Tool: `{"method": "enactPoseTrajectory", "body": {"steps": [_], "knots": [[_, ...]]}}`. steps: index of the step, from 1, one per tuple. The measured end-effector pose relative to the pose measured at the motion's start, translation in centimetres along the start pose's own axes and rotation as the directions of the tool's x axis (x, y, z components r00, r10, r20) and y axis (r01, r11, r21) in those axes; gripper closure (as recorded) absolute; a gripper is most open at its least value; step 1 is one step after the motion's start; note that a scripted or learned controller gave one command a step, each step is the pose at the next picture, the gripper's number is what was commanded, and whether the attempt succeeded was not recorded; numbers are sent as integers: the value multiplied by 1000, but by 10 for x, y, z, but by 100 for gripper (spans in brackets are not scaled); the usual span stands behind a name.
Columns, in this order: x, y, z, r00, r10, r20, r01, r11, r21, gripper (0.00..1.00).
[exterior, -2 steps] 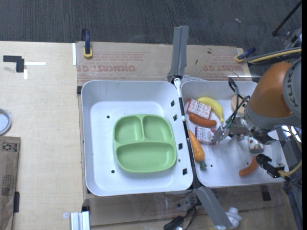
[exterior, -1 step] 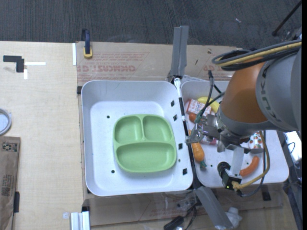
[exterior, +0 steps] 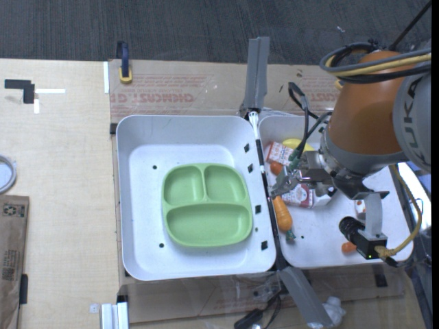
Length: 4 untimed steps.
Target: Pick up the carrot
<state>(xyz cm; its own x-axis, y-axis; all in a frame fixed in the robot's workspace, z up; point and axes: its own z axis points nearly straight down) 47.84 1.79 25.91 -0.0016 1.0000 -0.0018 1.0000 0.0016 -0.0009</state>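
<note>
The carrot [exterior: 282, 214] is orange with a small green tip. It lies in the right bin [exterior: 322, 245] against the bin's left wall, its green end pointing toward the front. My gripper [exterior: 285, 183] hangs just behind the carrot's thick end, low over the bin, reaching in from the right under the orange wrist band. I see nothing held in it.
A green divided plate [exterior: 206, 205] rests in the left bin [exterior: 137, 184]. Red-and-white packets [exterior: 279, 153] and a yellow item [exterior: 295, 144] lie behind the gripper. A small orange piece [exterior: 348, 247] sits at the front right, by a black fixture [exterior: 357, 235].
</note>
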Motion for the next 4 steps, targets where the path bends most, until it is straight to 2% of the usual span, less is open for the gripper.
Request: {"method": "enactPoseTrajectory", "body": {"steps": [1, 2, 3, 4], "knots": [[-26, -1, 69, 974, -226, -2, 226, 974, 3, 0], [21, -1, 68, 887, -462, -2, 462, 887, 2, 0], [-44, -1, 68, 952, -308, -1, 308, 952, 1, 0], [-52, 0, -42, 952, -306, 0, 306, 952, 0, 0]]}}
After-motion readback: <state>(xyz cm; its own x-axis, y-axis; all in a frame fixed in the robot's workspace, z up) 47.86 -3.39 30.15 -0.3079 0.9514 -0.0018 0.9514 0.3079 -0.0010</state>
